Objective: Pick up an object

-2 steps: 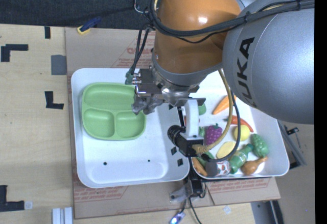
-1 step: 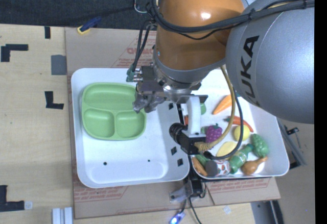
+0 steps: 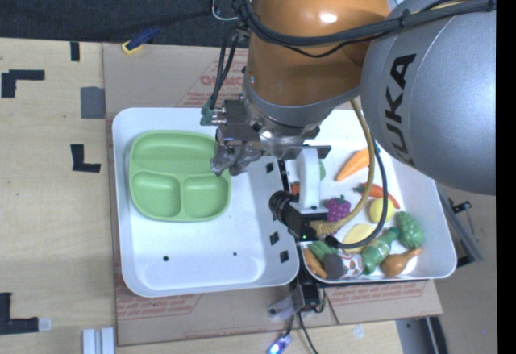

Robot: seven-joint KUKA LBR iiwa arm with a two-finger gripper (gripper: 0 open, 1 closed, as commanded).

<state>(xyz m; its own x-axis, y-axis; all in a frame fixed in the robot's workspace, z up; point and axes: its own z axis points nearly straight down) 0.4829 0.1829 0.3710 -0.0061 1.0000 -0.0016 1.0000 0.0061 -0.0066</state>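
Observation:
My gripper (image 3: 229, 157) hangs below the orange wrist band, over the left bin (image 3: 193, 268), at the right rim of a green divided plate (image 3: 177, 175). Nothing shows in its grasp. The plate lies flat in the upper part of the left bin. Toy foods crowd the right bin (image 3: 431, 264): an orange carrot (image 3: 352, 164), purple grapes (image 3: 339, 206), a yellow piece (image 3: 360, 233), a green broccoli-like piece (image 3: 408, 226) and a brown pear-shaped piece (image 3: 397, 263). The arm hides the upper left part of the right bin.
The bins sit on a cardboard sheet (image 3: 153, 74) on the wooden bench. The lower half of the left bin shows bare white floor. The big grey arm body (image 3: 435, 94) looms over the right bin's upper part.

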